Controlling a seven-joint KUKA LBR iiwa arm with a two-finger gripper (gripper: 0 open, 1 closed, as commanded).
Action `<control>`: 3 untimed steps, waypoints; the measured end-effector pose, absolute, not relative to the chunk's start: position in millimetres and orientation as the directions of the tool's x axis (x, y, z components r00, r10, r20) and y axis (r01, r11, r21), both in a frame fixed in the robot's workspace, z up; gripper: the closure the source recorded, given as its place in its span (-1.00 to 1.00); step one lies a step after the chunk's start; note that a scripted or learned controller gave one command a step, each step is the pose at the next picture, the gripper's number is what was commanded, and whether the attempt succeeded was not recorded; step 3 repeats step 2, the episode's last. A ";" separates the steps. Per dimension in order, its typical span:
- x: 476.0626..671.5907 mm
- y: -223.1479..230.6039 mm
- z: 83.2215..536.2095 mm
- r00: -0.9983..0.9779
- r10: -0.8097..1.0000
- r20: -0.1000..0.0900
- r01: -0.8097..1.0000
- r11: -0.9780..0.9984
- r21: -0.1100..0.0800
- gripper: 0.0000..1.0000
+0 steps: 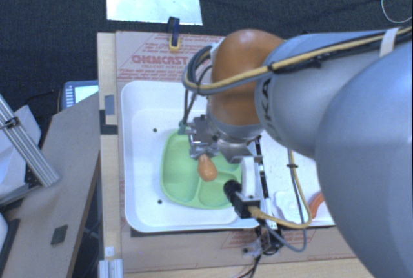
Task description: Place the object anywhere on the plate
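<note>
Near the frame's centre, the grey arm's hand (205,153) grasps a small orange-brown rounded object (207,169) above the pale green sectioned plastic plate (175,167) in the left white bin (139,141). Likely light, smooth and slippery; grip its middle.

Green plate (177,164) looks smooth, glossy plastic; white bin (139,160) smooth, perhaps plastic too.
</note>
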State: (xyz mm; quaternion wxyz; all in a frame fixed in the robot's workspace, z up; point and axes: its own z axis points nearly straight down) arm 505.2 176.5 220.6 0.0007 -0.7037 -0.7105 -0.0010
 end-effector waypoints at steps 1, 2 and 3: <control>495.8 161.2 216.1 0.000 1.000 -0.001 1.000 0.000 -0.001 1.00; 496.1 161.6 216.3 -0.001 1.000 0.000 1.000 0.001 0.000 -1.00; 496.1 161.6 216.3 -0.001 1.000 0.000 1.000 0.001 0.000 -1.00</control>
